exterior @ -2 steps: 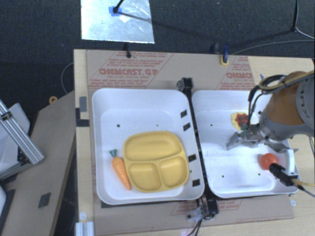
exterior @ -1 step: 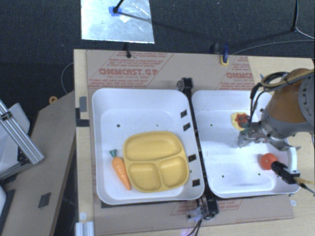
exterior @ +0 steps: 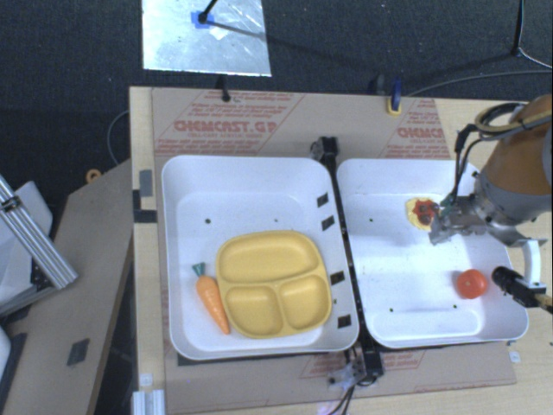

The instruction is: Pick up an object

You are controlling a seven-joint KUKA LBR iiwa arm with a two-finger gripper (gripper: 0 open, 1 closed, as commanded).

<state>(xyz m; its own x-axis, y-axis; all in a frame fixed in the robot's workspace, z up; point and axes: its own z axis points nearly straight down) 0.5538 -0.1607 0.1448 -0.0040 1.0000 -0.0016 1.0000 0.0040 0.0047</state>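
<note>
A small yellow-and-red toy (exterior: pixel 421 212), flat like a slice of something with a red topping, lies on the floor of the right bin (exterior: pixel 406 318), toward its far side, and the gripper (exterior: pixel 441 228) sits right against the toy's near right edge, low over the bin floor. From where I stand I cannot tell whether the jaws are parted or closed, nor whether they have any hold on the toy; the dark metal of the gripper blurs into one lump there. Nearer than the jaws and a little to the right, well apart from them, a round red-orange tomato (exterior: pixel 471 284) rests on the same bin floor. The grey arm (exterior: pixel 518 180) with its orange band rises up and to the right from the gripper, with black cables looping over it. Off to the left of the jaws, past the black divider clips between the bins, the left bin (exterior: pixel 251 175) holds a yellow tray (exterior: pixel 273 282) with three compartments, and an orange carrot (exterior: pixel 212 302) with a green top lies just beside the tray's left edge. Both bins stand on a brown board (exterior: pixel 259 119) printed with red lettering.
</note>
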